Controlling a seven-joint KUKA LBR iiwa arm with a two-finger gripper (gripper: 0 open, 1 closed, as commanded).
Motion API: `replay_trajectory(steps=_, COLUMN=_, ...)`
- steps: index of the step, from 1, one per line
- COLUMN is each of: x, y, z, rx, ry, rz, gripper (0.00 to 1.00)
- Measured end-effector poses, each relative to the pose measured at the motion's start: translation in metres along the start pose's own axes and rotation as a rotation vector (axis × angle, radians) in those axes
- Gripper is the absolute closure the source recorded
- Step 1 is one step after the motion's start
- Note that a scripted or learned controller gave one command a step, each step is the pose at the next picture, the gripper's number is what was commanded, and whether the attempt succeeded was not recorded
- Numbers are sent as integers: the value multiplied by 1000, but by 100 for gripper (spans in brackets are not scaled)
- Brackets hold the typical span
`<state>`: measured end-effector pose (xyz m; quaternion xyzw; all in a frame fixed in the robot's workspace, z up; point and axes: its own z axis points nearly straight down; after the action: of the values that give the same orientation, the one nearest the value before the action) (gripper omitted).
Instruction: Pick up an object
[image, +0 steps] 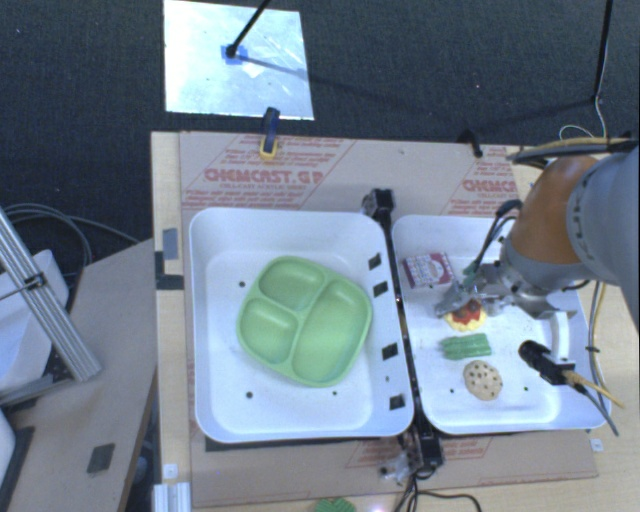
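- cookie (482, 380), round and speckled, is lying nearest the camera, toward the front of the right bin (430, 400), with a green toy piece (466, 346) sitting just behind it and apart from it.
- farther back, the red and yellow toy (466, 320) is resting on the floor of the same bin, near its middle and just behind the green toy piece. a red and white packet (428, 269) is lying beyond it, toward the bin's left wall.
- the gripper (462, 302) is hanging right over the far edge of the red and yellow toy, touching it or nearly so. i cannot tell from this angle whether it is standing wide or narrow, and nothing is showing the toy clasped.
- the arm (585, 220) is reaching in from the right, covering the right bin's back corner.
- the left bin (215, 270) is holding a green divided plate (305, 320), well apart from the gripper.
- the red and yellow toy is looking small, light and probably stiff, like smooth plastic play food, so it may be slipping under a squeeze. taking it across its narrow middle, coming straight down and keeping clear of the green toy piece, is seeming safest.
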<state>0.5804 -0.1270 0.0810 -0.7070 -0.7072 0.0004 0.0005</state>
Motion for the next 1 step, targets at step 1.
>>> replay_trajectory(steps=1, x=0, y=4, z=-18, rx=-13, ry=-2, rz=-2, gripper=100)
